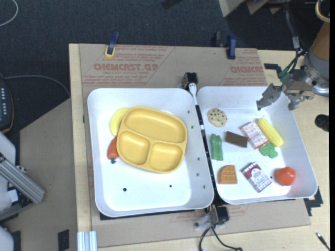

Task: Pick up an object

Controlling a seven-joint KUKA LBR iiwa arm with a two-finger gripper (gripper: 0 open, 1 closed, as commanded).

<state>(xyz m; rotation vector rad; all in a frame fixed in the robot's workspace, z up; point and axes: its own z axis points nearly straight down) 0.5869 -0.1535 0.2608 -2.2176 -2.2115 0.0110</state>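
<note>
The gripper (280, 97) hangs over the far right part of the right bin (306, 163), its two fingers spread apart with nothing between them. At roughly six o'clock from it lies the corn (270, 131), the nearest candidate (any item would serve). A packet (253, 135) touches the corn at its nine o'clock, with a chocolate bar (236, 138) beyond. The cookie (216, 117) sits at nine o'clock from the gripper; the tomato (285, 176) lies at six, near the front rim. In the left bin (99, 140) a yellow tray (152, 139) rests. By my reading, the task is barely begun: descent, closing and lifting all remain.
</note>
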